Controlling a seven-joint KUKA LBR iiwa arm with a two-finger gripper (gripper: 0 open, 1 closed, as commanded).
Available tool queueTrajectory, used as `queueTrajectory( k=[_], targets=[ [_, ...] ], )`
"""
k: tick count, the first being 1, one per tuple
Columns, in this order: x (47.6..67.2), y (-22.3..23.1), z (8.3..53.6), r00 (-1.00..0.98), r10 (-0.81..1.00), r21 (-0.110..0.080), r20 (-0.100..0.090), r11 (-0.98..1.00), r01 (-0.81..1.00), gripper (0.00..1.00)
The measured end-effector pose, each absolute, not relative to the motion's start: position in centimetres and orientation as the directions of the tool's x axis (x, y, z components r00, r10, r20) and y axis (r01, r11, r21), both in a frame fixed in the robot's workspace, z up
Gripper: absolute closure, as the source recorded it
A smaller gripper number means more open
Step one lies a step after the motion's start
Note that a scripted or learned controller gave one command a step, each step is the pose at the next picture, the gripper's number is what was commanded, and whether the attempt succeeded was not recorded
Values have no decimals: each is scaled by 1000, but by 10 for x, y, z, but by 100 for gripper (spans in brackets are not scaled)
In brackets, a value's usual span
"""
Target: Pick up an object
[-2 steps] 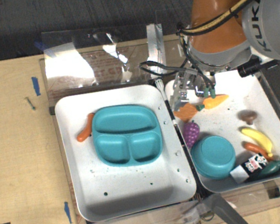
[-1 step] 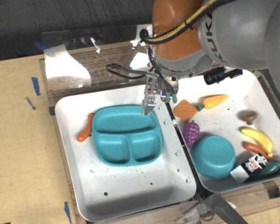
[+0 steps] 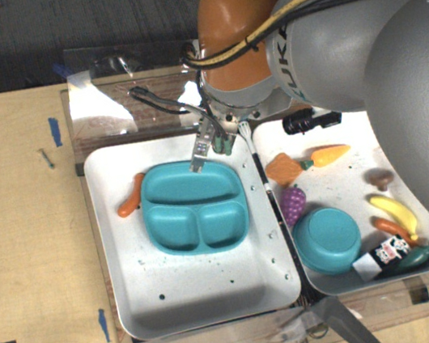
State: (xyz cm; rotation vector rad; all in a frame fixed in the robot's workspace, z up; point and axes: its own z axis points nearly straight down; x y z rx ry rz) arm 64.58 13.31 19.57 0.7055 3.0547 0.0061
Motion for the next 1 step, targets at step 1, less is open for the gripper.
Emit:
queueTrajectory(
  k=[1],
  targets=[
    [581, 201, 189, -885, 466, 5, 0, 885, 466, 100]
  ],
)
